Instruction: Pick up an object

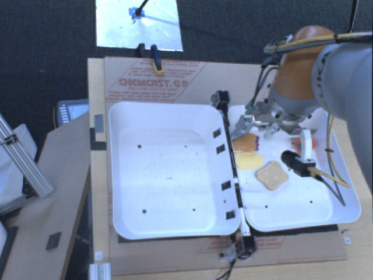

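**Grey arm seen low over right bin**

The gripper (pixel 243 125) is seen low in the right bin (pixel 291 212), near its far left corner and just beside the wall shared with the left bin (pixel 169 177). An orange-brown piece (pixel 247 143) is found directly beneath it; whether the two touch cannot be told. Whether the gripper is released or clenched cannot be told either. A yellow disc (pixel 250 160) is laid against the piece's near edge, and a tan toast-shaped slice (pixel 272 175) is set just beside the disc.
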You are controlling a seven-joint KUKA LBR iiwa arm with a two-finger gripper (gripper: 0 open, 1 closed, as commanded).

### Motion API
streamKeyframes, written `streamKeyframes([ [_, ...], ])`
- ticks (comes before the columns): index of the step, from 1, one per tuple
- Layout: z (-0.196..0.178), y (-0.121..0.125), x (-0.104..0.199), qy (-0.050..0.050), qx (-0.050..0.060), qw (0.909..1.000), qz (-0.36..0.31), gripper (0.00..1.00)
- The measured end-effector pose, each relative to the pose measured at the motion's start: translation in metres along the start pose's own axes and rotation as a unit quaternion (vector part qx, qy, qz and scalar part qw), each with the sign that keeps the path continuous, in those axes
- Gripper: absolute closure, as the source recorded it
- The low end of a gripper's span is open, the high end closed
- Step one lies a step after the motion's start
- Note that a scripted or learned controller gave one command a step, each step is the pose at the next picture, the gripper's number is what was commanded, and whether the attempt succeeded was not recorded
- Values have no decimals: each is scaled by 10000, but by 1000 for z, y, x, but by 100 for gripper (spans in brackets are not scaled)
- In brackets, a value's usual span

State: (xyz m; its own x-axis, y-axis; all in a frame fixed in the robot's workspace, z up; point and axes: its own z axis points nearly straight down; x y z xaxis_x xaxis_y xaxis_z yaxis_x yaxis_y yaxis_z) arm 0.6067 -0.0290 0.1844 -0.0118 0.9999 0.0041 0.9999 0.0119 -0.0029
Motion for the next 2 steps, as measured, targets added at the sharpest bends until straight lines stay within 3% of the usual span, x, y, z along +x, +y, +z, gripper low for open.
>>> streamKeyframes([
  [1,-12,3,-7,-17,-34,10000,33,100],
  [2,-126,-71,2,-13,-66,10000,35,100],
])
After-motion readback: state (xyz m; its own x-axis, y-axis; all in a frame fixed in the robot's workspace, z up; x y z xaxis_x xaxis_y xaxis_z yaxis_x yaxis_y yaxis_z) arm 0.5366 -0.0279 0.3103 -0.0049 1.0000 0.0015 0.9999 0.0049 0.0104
